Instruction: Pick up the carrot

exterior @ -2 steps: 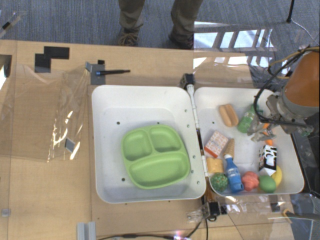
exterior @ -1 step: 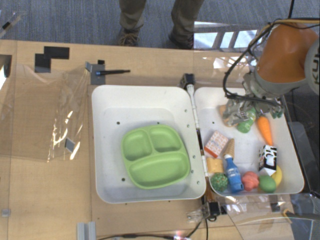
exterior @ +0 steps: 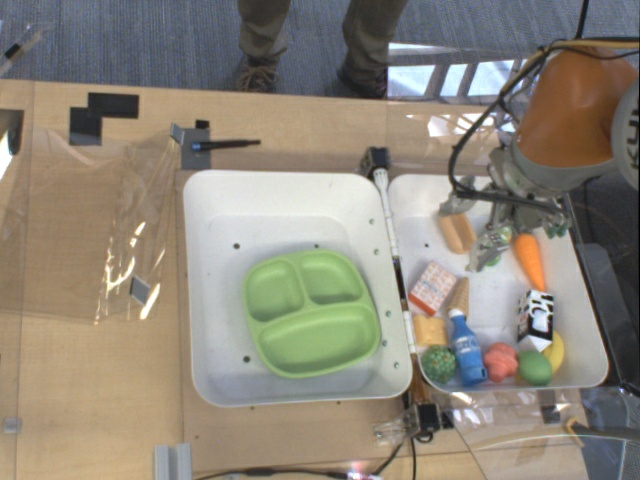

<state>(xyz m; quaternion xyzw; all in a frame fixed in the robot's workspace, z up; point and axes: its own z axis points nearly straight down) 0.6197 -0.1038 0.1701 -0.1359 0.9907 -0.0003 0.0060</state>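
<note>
You have two white bins: the left bin [exterior: 205, 298] holds a light green divided plate [exterior: 313, 311]. Around the orange carrot [exterior: 529, 258] in the right bin [exterior: 592, 338]: tan bread roll [exterior: 457, 234] to its left; red-and-white patterned box [exterior: 433, 284] lower left; below it, black-and-white carton [exterior: 536, 319], yellow banana [exterior: 553, 353], blue bottle [exterior: 466, 346], red fruit [exterior: 501, 360], green fruit [exterior: 535, 369].

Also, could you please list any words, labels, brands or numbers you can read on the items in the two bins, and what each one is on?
No text can be read here.
Small red-and-white printed box: print too blurred to read.
Blue plastic bottle with a red cap: label too small to read.
Black-and-white carton: cow-like patches, no legible words.
Orange carrot, green divided plate: unmarked.
</note>
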